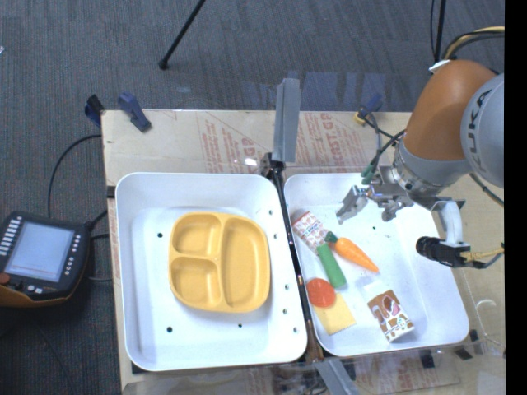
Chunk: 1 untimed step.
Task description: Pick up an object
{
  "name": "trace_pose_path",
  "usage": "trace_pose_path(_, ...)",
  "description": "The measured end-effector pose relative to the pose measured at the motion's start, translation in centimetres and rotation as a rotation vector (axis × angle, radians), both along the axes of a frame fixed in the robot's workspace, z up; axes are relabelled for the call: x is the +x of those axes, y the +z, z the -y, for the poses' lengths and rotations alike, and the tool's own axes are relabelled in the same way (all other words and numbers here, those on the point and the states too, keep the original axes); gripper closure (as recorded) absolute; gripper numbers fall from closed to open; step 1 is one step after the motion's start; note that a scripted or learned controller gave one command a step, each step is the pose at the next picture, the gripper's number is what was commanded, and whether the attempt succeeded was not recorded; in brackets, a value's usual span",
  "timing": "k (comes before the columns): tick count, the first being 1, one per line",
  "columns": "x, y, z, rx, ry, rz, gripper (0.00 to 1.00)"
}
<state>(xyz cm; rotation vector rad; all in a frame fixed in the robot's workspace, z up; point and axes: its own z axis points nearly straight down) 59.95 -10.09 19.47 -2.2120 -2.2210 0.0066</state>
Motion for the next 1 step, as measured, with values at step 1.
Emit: trace_pose_path(1, 1.92, -10.29, 1.10, -0.002, 0.096, 0.012, 0.00)
